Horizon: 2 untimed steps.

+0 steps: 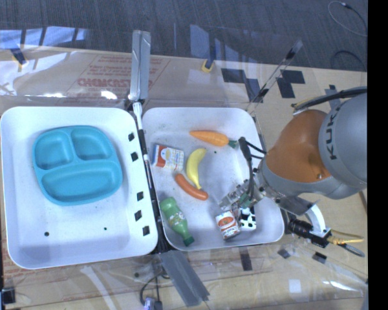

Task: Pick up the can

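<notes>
The arm (310, 157) reaches in from the right of the frame, orange band showing above the wrist, and its gripper (238, 199) hangs low over the lower right corner of the right bin (181, 115). That is where the can (227, 225) is: a small tin with a red and white label, tipped over on its side near the bin's bottom wall, touching a little black-and-white patterned object (247, 221) on its right. The gripper sits just above the can in the frame, close by but apart as far as this slanted view lets me judge. The metal at its tip is a tangle of glints, so how wide it stands I cannot tell, and nothing is visibly held.

The can is tucked into the corner, and I judge that makes for a tight approach, with the bin wall on one side and the patterned object crowding the other.

The rest of the right bin is spread out: a carrot (209, 137) at the top, a banana (194, 166) in the middle, a small carton (167, 157) to its left, a sausage (191, 186) below, and a green bottle (175, 219) lying at the lower left. The left bin (19, 237) carries a blue divided plate (77, 163), well away from the action. The pick, by my reading, is not yet made.
</notes>
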Available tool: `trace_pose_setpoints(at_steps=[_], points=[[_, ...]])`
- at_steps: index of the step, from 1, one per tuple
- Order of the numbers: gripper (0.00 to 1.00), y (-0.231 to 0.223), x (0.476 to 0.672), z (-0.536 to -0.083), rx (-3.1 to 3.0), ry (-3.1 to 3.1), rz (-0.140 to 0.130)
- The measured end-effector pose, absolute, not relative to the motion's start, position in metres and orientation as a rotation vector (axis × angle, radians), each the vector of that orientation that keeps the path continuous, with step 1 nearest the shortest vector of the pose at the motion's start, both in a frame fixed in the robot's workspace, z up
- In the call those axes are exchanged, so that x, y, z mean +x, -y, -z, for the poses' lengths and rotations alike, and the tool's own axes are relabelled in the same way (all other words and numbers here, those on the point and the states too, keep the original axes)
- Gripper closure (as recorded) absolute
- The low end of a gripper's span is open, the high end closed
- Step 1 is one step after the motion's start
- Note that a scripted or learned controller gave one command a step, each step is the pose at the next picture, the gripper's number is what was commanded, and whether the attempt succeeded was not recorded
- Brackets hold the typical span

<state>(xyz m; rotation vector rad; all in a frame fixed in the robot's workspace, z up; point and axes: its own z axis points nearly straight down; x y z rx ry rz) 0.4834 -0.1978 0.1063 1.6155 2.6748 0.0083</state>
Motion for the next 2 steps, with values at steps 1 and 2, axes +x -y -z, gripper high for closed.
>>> trace_pose_setpoints(at_steps=[1, 2], points=[[0.00, 0.198, 0.483, -0.106, 1.615, -2.675, -0.008], [0.00, 0.210, 0.554, -0.092, 1.785, -2.587, 0.001]])
